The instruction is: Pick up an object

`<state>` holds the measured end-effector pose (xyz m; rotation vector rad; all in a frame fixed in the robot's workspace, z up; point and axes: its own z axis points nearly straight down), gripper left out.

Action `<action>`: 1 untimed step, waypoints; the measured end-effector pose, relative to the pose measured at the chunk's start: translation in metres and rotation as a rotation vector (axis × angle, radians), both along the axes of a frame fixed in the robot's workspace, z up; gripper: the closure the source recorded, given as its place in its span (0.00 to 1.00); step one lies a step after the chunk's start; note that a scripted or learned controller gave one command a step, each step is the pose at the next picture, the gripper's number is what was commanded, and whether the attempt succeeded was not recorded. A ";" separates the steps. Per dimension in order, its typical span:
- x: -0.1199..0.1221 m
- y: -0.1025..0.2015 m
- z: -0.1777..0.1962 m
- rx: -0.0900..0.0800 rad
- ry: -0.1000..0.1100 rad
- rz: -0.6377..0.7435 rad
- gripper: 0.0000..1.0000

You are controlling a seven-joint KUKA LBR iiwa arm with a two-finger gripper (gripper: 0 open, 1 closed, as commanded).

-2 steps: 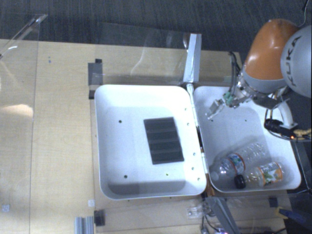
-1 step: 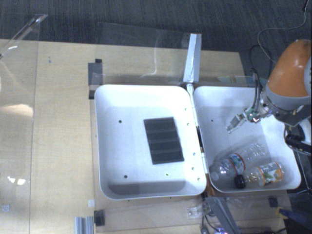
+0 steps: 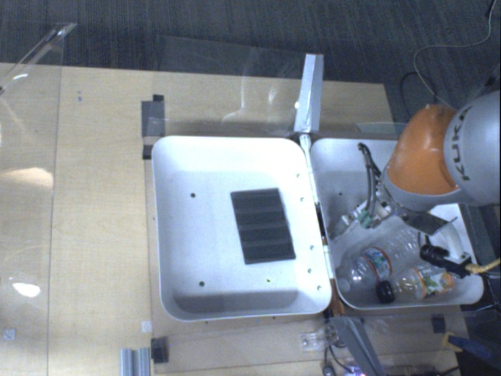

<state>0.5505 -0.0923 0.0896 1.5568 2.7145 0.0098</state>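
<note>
Bins [image 3: 172,210] glossy white plastic; bench [image 3: 86,210] matt pale wood; bottles [image 3: 376,261] clear plastic.

**Legible markings, overhead view**

We read one marking only: white capital letters "KU" running sideways on the grey arm [image 3: 473,151] housing at the right edge of the view, just beside the orange band [image 3: 419,151]; the rest of the word is cut off by the edge. The clear bottles [image 3: 383,261] in the right bin [image 3: 337,171] carry coloured labels, but we find their print too small and blurred to read. We see no numbers or signs.
</note>
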 end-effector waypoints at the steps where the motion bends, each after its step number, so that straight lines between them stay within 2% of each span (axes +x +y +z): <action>1: -0.062 -0.026 0.036 0.001 0.006 -0.079 0.00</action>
